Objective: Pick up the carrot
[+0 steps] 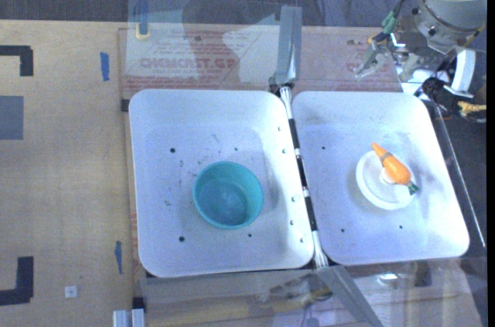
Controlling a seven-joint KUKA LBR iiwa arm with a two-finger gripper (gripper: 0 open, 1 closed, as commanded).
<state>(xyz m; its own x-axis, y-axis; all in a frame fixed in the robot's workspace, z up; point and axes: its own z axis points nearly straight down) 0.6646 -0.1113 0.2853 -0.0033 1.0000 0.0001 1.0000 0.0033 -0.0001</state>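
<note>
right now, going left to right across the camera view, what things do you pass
blue tape strip → left bin → teal bowl → right bin → white plate with the carrot lying on it. The gripper hangs beyond the right bin's far edge, so it is left out of the order.

Open floor is seen around the teal bowl in the left bin. In the right bin, the carrot on a white plate is unobstructed from above, with bare floor left on every side.
</note>
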